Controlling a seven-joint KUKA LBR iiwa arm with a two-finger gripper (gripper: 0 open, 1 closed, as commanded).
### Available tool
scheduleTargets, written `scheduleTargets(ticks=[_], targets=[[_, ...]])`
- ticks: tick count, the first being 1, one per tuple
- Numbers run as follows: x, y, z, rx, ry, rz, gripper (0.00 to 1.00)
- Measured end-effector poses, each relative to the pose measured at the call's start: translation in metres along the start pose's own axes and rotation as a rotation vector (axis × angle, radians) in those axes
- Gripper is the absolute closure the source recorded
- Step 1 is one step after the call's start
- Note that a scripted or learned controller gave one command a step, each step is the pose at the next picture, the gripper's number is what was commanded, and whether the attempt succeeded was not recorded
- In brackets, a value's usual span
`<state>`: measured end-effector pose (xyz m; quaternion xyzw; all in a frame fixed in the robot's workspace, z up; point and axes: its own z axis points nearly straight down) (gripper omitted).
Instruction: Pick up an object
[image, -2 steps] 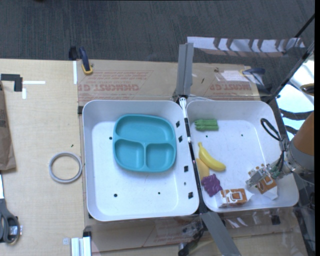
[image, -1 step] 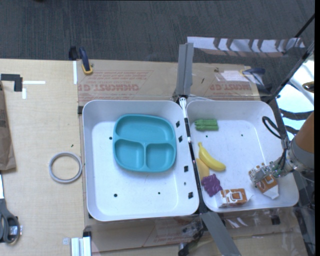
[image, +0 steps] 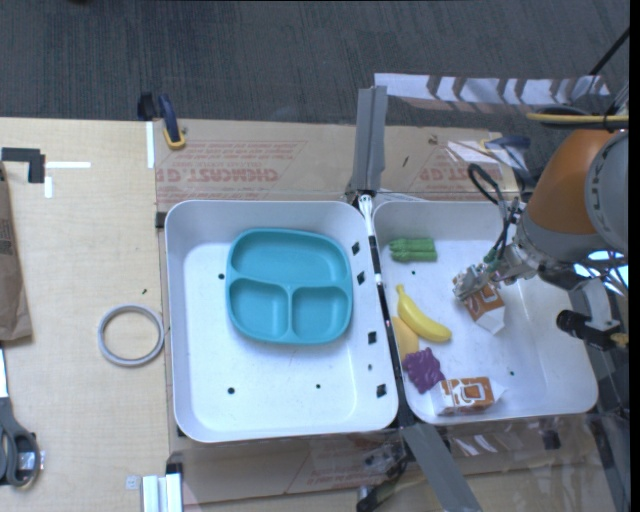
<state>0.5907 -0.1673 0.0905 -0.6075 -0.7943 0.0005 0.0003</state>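
My gripper (image: 473, 284) hangs low in the right bin (image: 560, 395), reaching in from the right under the orange-banded wrist. Right beneath and against its tip lies a small brown and white carton (image: 489, 305); whether it is gripped cannot be made out. To the left of it lies a yellow banana (image: 421, 318). A purple bunch of grapes (image: 423, 369) sits below the banana. An orange and white carton (image: 468, 394) lies near the bin's front wall. A green object (image: 413, 249) rests at the bin's back left.
The left bin (image: 190, 330) holds a teal divided plate (image: 290, 286). A roll of tape (image: 131, 333) lies on the bench to the left. A grey post (image: 369, 140) stands behind the divide between the bins.
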Motion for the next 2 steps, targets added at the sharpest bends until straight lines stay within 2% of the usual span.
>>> scheduleTargets(ticks=[1,2], targets=[[0.0741,0.0380,-0.0988,0.004,-0.001,0.233,1.00],[0.0740,0.0381,-0.0990,0.003,-0.001,0.233,0.00]])
